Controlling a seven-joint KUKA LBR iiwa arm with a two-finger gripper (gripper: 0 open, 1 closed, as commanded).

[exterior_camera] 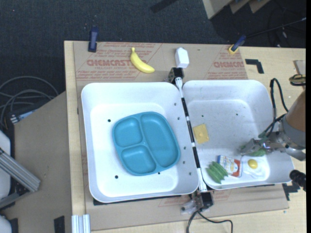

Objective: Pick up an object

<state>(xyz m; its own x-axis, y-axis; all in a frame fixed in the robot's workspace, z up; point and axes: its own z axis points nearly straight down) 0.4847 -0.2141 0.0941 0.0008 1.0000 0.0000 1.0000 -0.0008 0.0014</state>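
Two shallow white bins sit side by side on the bench. The left bin [97,106] carries a blue three-compartment tray [145,142] lying flat near its middle; the right bin [228,93] holds the small candidates for a pick.

The grey arm [297,125] enters from the right edge, much of it cut off there. Its gripper [253,148] hangs low over the right bin's near right corner; whether it is parted or closed on anything cannot be told, since metal and something green blur together at its tip.

Just below it lie a white fried-egg toy with a yellow yolk [253,165], a small red-and-white packet [230,164] and a green pea-pod piece [216,172], all close together against the front wall. A flat yellow square [200,133], apparently a cheese slice, rests apart near the divider.

All look like light play food, probably rigid and smooth. The flat pieces offer little edge to pinch; the pea pod, thicker, seems the easier hold across its narrow width.

A toy banana [141,62] lies outside on the cardboard behind the bins.
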